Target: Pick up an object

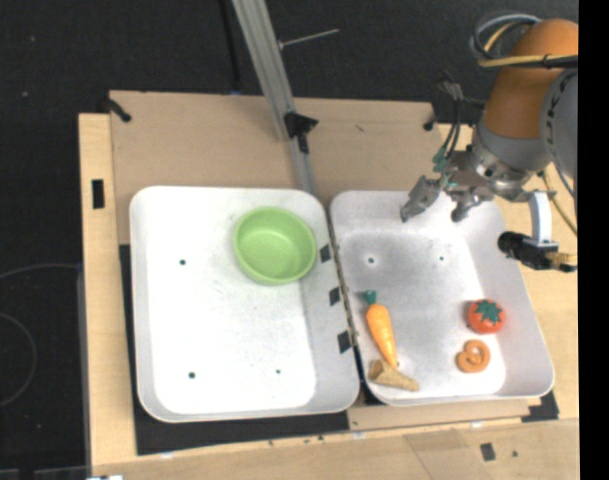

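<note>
On the desk the left bin carries a green bowl, sitting upright toward its far right corner, near the divide between the two bins. Nothing is near it.

The right bin holds the small things, all gathered along its near end. A carrot lies close to the bin's left wall, its long axis running from far to near with the green top at the far end and the tip pointing toward the near rim. Just at that tip lies a small tan piece, touching or nearly touching the carrot; what it is cannot be told. Further right sit a tomato and, just nearer than it, a small orange ring-shaped pretzel, close to each other but apart.

The hand hangs over the far edge of the right bin, its two fingers spread apart with nothing between them. Every candidate lies toward the near end of the bin from it: the carrot down and to the left, the tomato and pretzel down and to the right, all well apart from the fingers. For the carrot, my judgement is that the fingers should close across its narrow width, so the opening would need to line up crosswise to that far-to-near axis. The tomato, being round, asks for no such alignment.
</note>
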Controlling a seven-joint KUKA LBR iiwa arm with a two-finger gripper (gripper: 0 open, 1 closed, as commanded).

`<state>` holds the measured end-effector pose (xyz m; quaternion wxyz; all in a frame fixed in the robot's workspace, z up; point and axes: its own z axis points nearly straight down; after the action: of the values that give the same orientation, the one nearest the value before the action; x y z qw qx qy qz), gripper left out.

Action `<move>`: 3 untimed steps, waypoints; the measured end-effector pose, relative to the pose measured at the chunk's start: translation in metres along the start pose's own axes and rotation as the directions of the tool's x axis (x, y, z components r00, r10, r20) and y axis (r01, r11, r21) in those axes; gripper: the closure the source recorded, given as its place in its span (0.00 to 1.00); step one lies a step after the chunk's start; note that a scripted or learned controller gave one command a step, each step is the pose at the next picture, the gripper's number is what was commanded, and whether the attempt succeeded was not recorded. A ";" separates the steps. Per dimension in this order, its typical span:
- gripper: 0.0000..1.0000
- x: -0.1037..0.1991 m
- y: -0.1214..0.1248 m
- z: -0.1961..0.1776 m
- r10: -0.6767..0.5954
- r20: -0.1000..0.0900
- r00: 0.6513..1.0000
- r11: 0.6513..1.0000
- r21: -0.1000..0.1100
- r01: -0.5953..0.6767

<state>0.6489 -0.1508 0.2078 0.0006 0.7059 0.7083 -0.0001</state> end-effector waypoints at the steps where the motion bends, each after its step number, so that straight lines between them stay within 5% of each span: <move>1: 0.00 0.000 0.000 0.000 0.000 0.001 1.000 1.000 0.000 0.000; 3: 0.00 -0.009 0.002 0.108 0.004 0.002 1.000 1.000 0.003 -0.004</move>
<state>0.6511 -0.1594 0.0997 0.0001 0.7075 0.7067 -0.0016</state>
